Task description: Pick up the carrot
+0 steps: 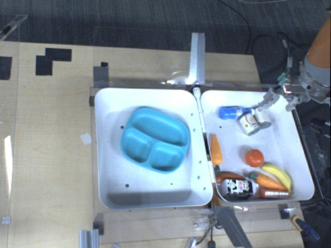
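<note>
i see the bench [46, 138] carrying two shallow white bins side by side, split by a metal divider rail [198, 61]. the left bin [111, 190] holds a blue compartment tray [154, 139], tilted a little, with one long section and two smaller ones.

the right bin [300, 154] holds the remaining items. the arm [318, 61] enters from the right edge, orange band at the top, grey wrist below. the gripper [279, 98] sits over the bin's upper right corner, fingers spread apart with nothing between them.

a blue bottle [230, 112] lies on its side near the top of the right bin, touching a small white can [253, 122] with a label i cannot read. a dark bottle [239, 186] lies along the bottom wall; its label shows black and white patches, text too small to read. a banana [278, 174] curves beside it at lower right, next to an orange cone-shaped piece [266, 181]. a tomato [254, 158] sits just above these.

the carrot [215, 150] lies against the right bin's left wall, close to the divider. its long axis runs nearly top to bottom in the view, narrow tip toward the top, broad end toward the dark bottle. it is well apart from the gripper.
</note>
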